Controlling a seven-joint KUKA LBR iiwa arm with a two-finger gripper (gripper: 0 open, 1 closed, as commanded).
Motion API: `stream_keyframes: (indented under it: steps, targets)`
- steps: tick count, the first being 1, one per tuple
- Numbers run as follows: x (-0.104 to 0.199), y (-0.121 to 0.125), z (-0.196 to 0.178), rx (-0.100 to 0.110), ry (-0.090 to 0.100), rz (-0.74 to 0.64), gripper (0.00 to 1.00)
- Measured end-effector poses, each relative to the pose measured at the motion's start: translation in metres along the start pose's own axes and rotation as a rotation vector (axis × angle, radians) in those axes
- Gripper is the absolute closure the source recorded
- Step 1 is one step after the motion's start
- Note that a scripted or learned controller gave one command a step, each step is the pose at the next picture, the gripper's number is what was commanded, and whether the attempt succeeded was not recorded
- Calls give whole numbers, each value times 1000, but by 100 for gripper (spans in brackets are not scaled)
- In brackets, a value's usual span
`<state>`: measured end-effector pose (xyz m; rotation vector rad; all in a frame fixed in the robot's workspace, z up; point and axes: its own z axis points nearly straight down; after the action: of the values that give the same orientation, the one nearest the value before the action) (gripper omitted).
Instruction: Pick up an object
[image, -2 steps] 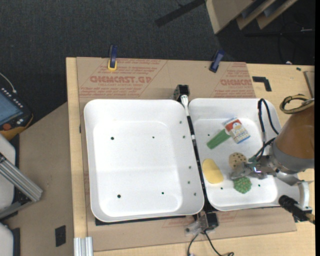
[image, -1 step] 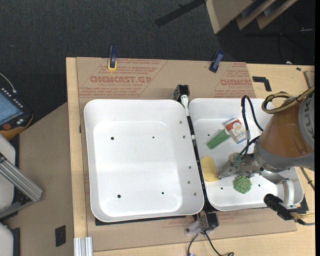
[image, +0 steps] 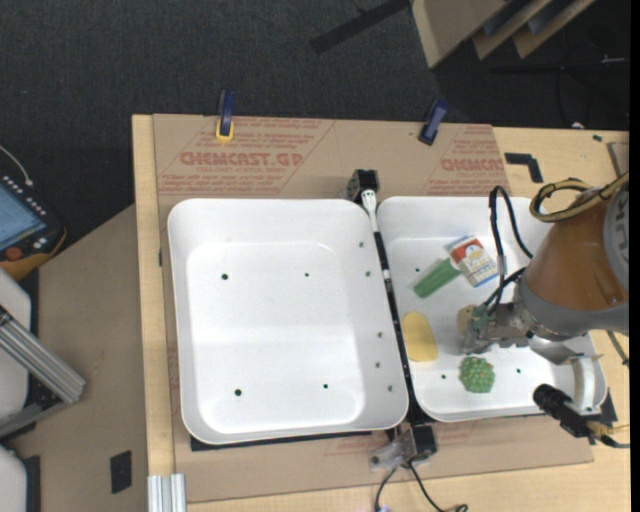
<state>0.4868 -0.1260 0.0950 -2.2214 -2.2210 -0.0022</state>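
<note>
Well, the arm (image: 580, 270) leans in from three o'clock over the right bin (image: 440, 405), its end effector (image: 482, 328) low among the objects; I can't tell how it is set or whether it has anything. Just at its six o'clock lies a green knobbly ball (image: 477, 374). At nine o'clock sits a yellow block (image: 419, 337). Toward eleven o'clock a green cylinder (image: 434, 277) lies tilted, touching a small white-and-red packet (image: 472, 259). The left bin (image: 190, 300) sits alongside on the counter (image: 150, 160).
</note>
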Motion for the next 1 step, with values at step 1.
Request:
stream_keyframes:
  steps: [1]
  targets:
    - [81, 12, -103, -11, 0, -11, 100]
